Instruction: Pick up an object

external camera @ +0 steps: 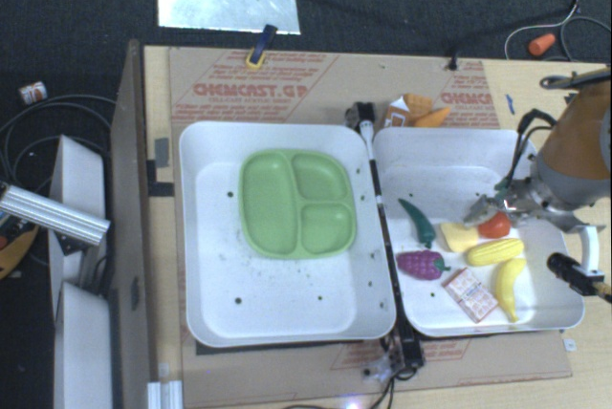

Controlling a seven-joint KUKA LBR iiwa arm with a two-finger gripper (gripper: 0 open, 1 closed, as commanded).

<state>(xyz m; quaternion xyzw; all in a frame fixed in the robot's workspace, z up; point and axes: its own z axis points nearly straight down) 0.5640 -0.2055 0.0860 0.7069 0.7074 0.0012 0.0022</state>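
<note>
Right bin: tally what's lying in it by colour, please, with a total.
Yellow: 3, wedge, corn, banana
Red: 1, tomato
Green: 1, pepper
Purple: 1, grapes
Red-patterned: 1, small box
Total: 7

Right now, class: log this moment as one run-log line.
arm: over right bin | gripper: above tomato | left bin: green plate | lifted: nothing
</note>
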